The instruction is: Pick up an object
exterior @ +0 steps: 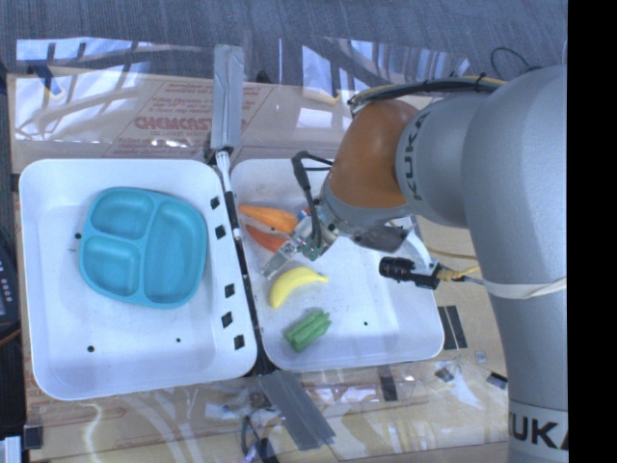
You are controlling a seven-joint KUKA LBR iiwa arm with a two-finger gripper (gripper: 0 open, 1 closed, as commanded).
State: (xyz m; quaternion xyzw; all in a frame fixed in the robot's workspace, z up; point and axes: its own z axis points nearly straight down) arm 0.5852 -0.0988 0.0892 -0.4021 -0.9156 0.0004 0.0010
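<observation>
Orange carrots (pixel 269 218), two of them, lying in the right bin (pixel 405 331) beside the divider, with the gripper (pixel 299 246) low over the nearer one, touching or nearly so. Fingers: state impossible to tell, hold not evident. Nothing lifted yet; grasp and raise remaining, by judgement. Just below, yellow banana (pixel 295 283) and green pepper (pixel 308 329). Left bin (pixel 48 258) bearing a blue divided plate (pixel 145 245). Beyond, cardboard bench top (pixel 145 114), grey carpet (pixel 145 3).

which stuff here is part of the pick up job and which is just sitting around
In play: gripper low in the right bin, by the two carrots, banana and green vegetable.

Lying about: blue divided plate in the left bin.
</observation>
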